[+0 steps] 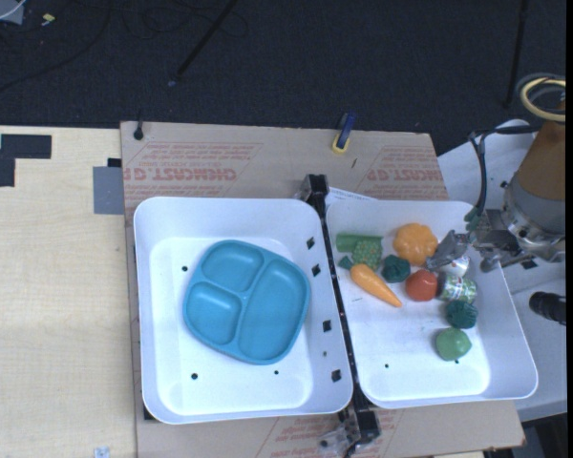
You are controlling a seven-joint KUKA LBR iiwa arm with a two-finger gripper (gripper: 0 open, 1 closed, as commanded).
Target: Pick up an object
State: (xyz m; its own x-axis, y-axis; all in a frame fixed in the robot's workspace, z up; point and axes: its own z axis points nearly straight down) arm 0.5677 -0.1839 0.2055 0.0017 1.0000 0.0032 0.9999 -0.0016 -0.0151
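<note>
- The gripper [456, 256] is low in the right bin [501, 370], beside the red tomato [421, 285]; I cannot tell its state.
- 1 blue plate [246, 301] lies in the left bin [162, 370].

Left white bin [162, 351]: held one blue divided plate [245, 300] with three compartments, lying flat near the bin's centre. Bench: brown cardboard sheet [229, 165] with reversed red lettering lay under both bins. Blue-and-yellow clamp [343, 133] sat at the cardboard's far edge. Light wooden tabletop [48, 313] extended to the left, bearing black shapes [14, 156] and a grey square [106, 190]. Dark floor beyond carried loose cables [95, 8].
</note>
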